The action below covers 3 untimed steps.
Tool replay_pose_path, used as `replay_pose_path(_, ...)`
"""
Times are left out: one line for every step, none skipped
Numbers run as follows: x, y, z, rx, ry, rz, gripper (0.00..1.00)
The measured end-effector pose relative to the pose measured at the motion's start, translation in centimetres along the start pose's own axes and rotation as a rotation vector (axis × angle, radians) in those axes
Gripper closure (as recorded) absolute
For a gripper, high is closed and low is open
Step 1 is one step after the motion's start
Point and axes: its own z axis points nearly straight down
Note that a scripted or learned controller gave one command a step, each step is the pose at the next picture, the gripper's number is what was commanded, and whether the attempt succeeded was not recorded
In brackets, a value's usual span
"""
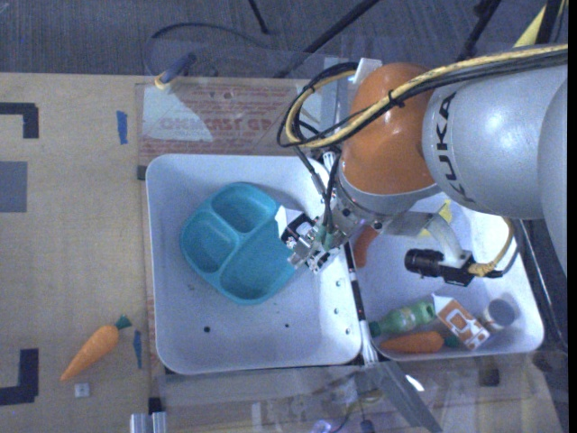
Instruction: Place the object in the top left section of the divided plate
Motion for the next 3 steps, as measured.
replay_pose_path(3.4,0.6,-0.5,-0.001,0.000,-0.238,1.00)
replay_pose_path(3.4,0.6,-0.5,-0.001,0.000,-0.237,0.00)
replay_pose_path(2.7,-2.3,-5.4,-0.003,-0.003,-0.132,0.00)
